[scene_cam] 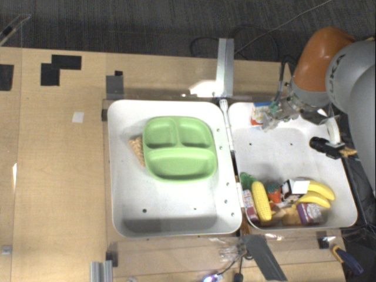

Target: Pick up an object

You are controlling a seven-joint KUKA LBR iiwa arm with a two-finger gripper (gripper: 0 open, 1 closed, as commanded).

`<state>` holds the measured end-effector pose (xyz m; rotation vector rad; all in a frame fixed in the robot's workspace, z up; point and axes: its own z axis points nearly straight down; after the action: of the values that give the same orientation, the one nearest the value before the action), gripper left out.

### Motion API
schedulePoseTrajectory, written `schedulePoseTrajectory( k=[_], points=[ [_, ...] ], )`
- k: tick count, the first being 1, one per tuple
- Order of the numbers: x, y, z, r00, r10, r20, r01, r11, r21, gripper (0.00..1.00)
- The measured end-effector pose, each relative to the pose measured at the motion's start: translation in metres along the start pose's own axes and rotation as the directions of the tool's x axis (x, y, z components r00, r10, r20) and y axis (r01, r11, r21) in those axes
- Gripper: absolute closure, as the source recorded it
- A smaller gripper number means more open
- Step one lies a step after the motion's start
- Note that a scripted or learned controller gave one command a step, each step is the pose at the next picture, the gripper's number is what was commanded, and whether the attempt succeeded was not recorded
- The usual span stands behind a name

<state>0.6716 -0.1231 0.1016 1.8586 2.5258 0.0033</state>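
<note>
My gripper (274, 116) hangs over the far left corner of the right bin (294, 140), low near its back wall. A small red and white packet (257, 114) lies right beside it on the left, partly covered by the gripper. I cannot tell whether the two touch. Along the near wall of that bin lies a pile: a yellow corn cob (261, 200), two bananas (316, 196), a purple packet (308, 212), a white and black carton (295, 187) and small red pieces (275, 196).
The left bin (126, 204) holds a green divided plate (178, 147) with a tan, grainy item (137, 150) sticking out from under its left edge. A metal post (225, 66) rises behind the gap between the bins. The arm's grey body (352, 75) covers the right bin's far right corner.
</note>
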Motion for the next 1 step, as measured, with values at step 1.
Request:
schedulePoseTrajectory(
  k=[1],
  points=[
    [0.0679, 0.0204, -0.0859, 0.96, 0.28, -0.002, -0.28, 0.96, -0.002, 1.0]
  ],
)
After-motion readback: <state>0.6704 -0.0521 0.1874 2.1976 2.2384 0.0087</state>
